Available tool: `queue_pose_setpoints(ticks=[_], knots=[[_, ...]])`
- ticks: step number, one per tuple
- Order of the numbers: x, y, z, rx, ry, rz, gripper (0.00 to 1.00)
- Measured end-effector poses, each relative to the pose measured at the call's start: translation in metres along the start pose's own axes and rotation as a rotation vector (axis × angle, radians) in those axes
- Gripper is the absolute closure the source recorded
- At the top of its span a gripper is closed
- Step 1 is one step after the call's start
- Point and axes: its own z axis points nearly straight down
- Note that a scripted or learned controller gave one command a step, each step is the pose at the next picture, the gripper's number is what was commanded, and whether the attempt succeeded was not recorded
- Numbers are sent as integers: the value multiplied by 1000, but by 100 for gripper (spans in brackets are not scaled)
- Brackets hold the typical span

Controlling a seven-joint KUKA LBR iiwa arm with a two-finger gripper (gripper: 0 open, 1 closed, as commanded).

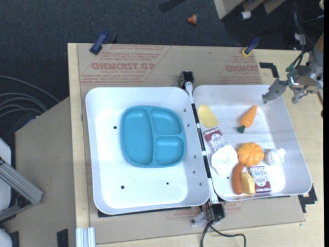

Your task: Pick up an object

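1. Nothing had been picked up: every object lay loose in the right bin [295,138], so the whole job, from choosing a piece to lifting it, remained to be done.
2. Nearest the viewer, at the front of the right bin, a hot dog [237,178] lay against a small red-and-yellow packet [256,180].
3. Just behind those sat a toy pumpkin [250,154], with a white fried-egg piece [223,159] touching its left side and a small white object [275,156], hard to identify, at its right.
4. Further back from the pumpkin, near the bin's left wall, a little red carton [213,138] lay just ahead of a pale yellow piece [207,116].
5. A carrot [248,117] lay tilted behind the pumpkin, apart from the rest and probably the easiest target.
6. The left bin [103,138], left of the pumpkin across the divider, held a blue sectioned plate [152,136] with nothing on it.
7. Farthest off, the gripper [290,89] hung over the right bin's back right corner, well beyond the carrot; whether its pincer was spread or pressed together I could not tell, and nothing showed in it.
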Motion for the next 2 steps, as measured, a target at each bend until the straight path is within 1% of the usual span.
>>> queue_pose_setpoints(ticks=[1, 2], knots=[[-2, 33, 149, -1, 2, -2, 0], [-2, 33, 138, -2, -1, -3, 100]])
